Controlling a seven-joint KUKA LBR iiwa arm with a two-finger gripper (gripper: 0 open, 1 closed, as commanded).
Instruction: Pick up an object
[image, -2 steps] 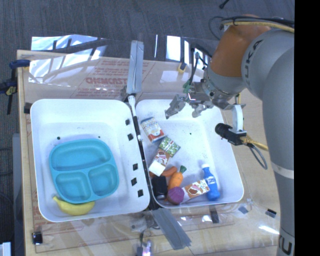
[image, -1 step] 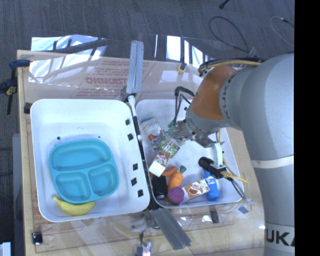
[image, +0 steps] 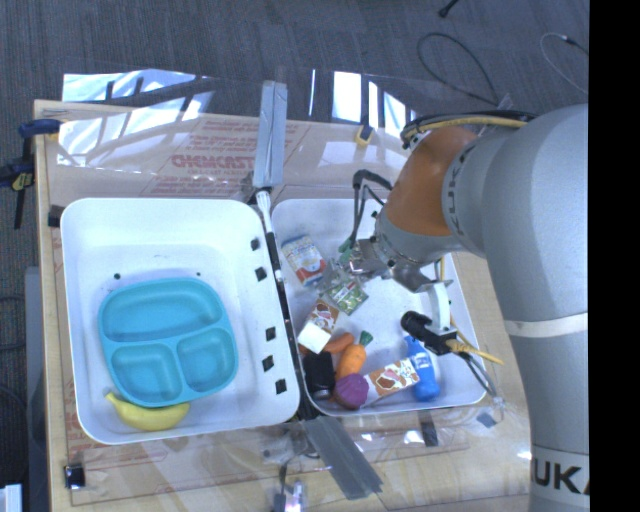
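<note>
Arm low over the right bin (image: 465, 400), above a small printed packet.
Camera view: gripper (image: 362, 262) hovers at the green-and-white packet (image: 346, 293) mid-bin; jaws' state cannot be told. The packet looks light, thin, crinkly and slippery; pinching its edges seems best.

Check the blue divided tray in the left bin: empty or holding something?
Empty. All three compartments of the blue tray show bare blue plastic; the banana lies outside it, against its near rim.
</note>
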